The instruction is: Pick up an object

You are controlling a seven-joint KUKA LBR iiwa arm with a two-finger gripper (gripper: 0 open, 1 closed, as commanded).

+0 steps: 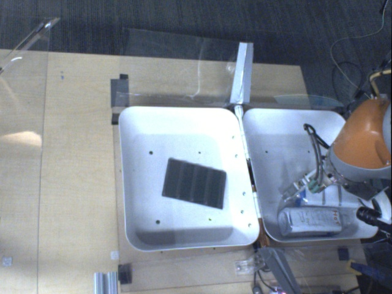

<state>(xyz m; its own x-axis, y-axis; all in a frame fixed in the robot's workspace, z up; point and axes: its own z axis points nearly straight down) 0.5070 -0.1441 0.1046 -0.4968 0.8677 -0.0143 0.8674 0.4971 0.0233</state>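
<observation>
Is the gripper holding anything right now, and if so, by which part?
Cannot be told. The gripper is low in the right white bin, just above a silvery rectangular packet, but the view doesn't show a hold.

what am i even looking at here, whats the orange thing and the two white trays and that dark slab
One camera looks down at a slant on a wooden bench. The orange and grey shape is a robot arm reaching in from the right; its gripper hangs low over the right bin. Just in front of the gripper lies a silvery grey packet. Whether the gripper holds anything cannot be told. The left bin holds a flat dark ribbed rectangle, lying slightly askew. The arm's job is to pick up an object.
</observation>
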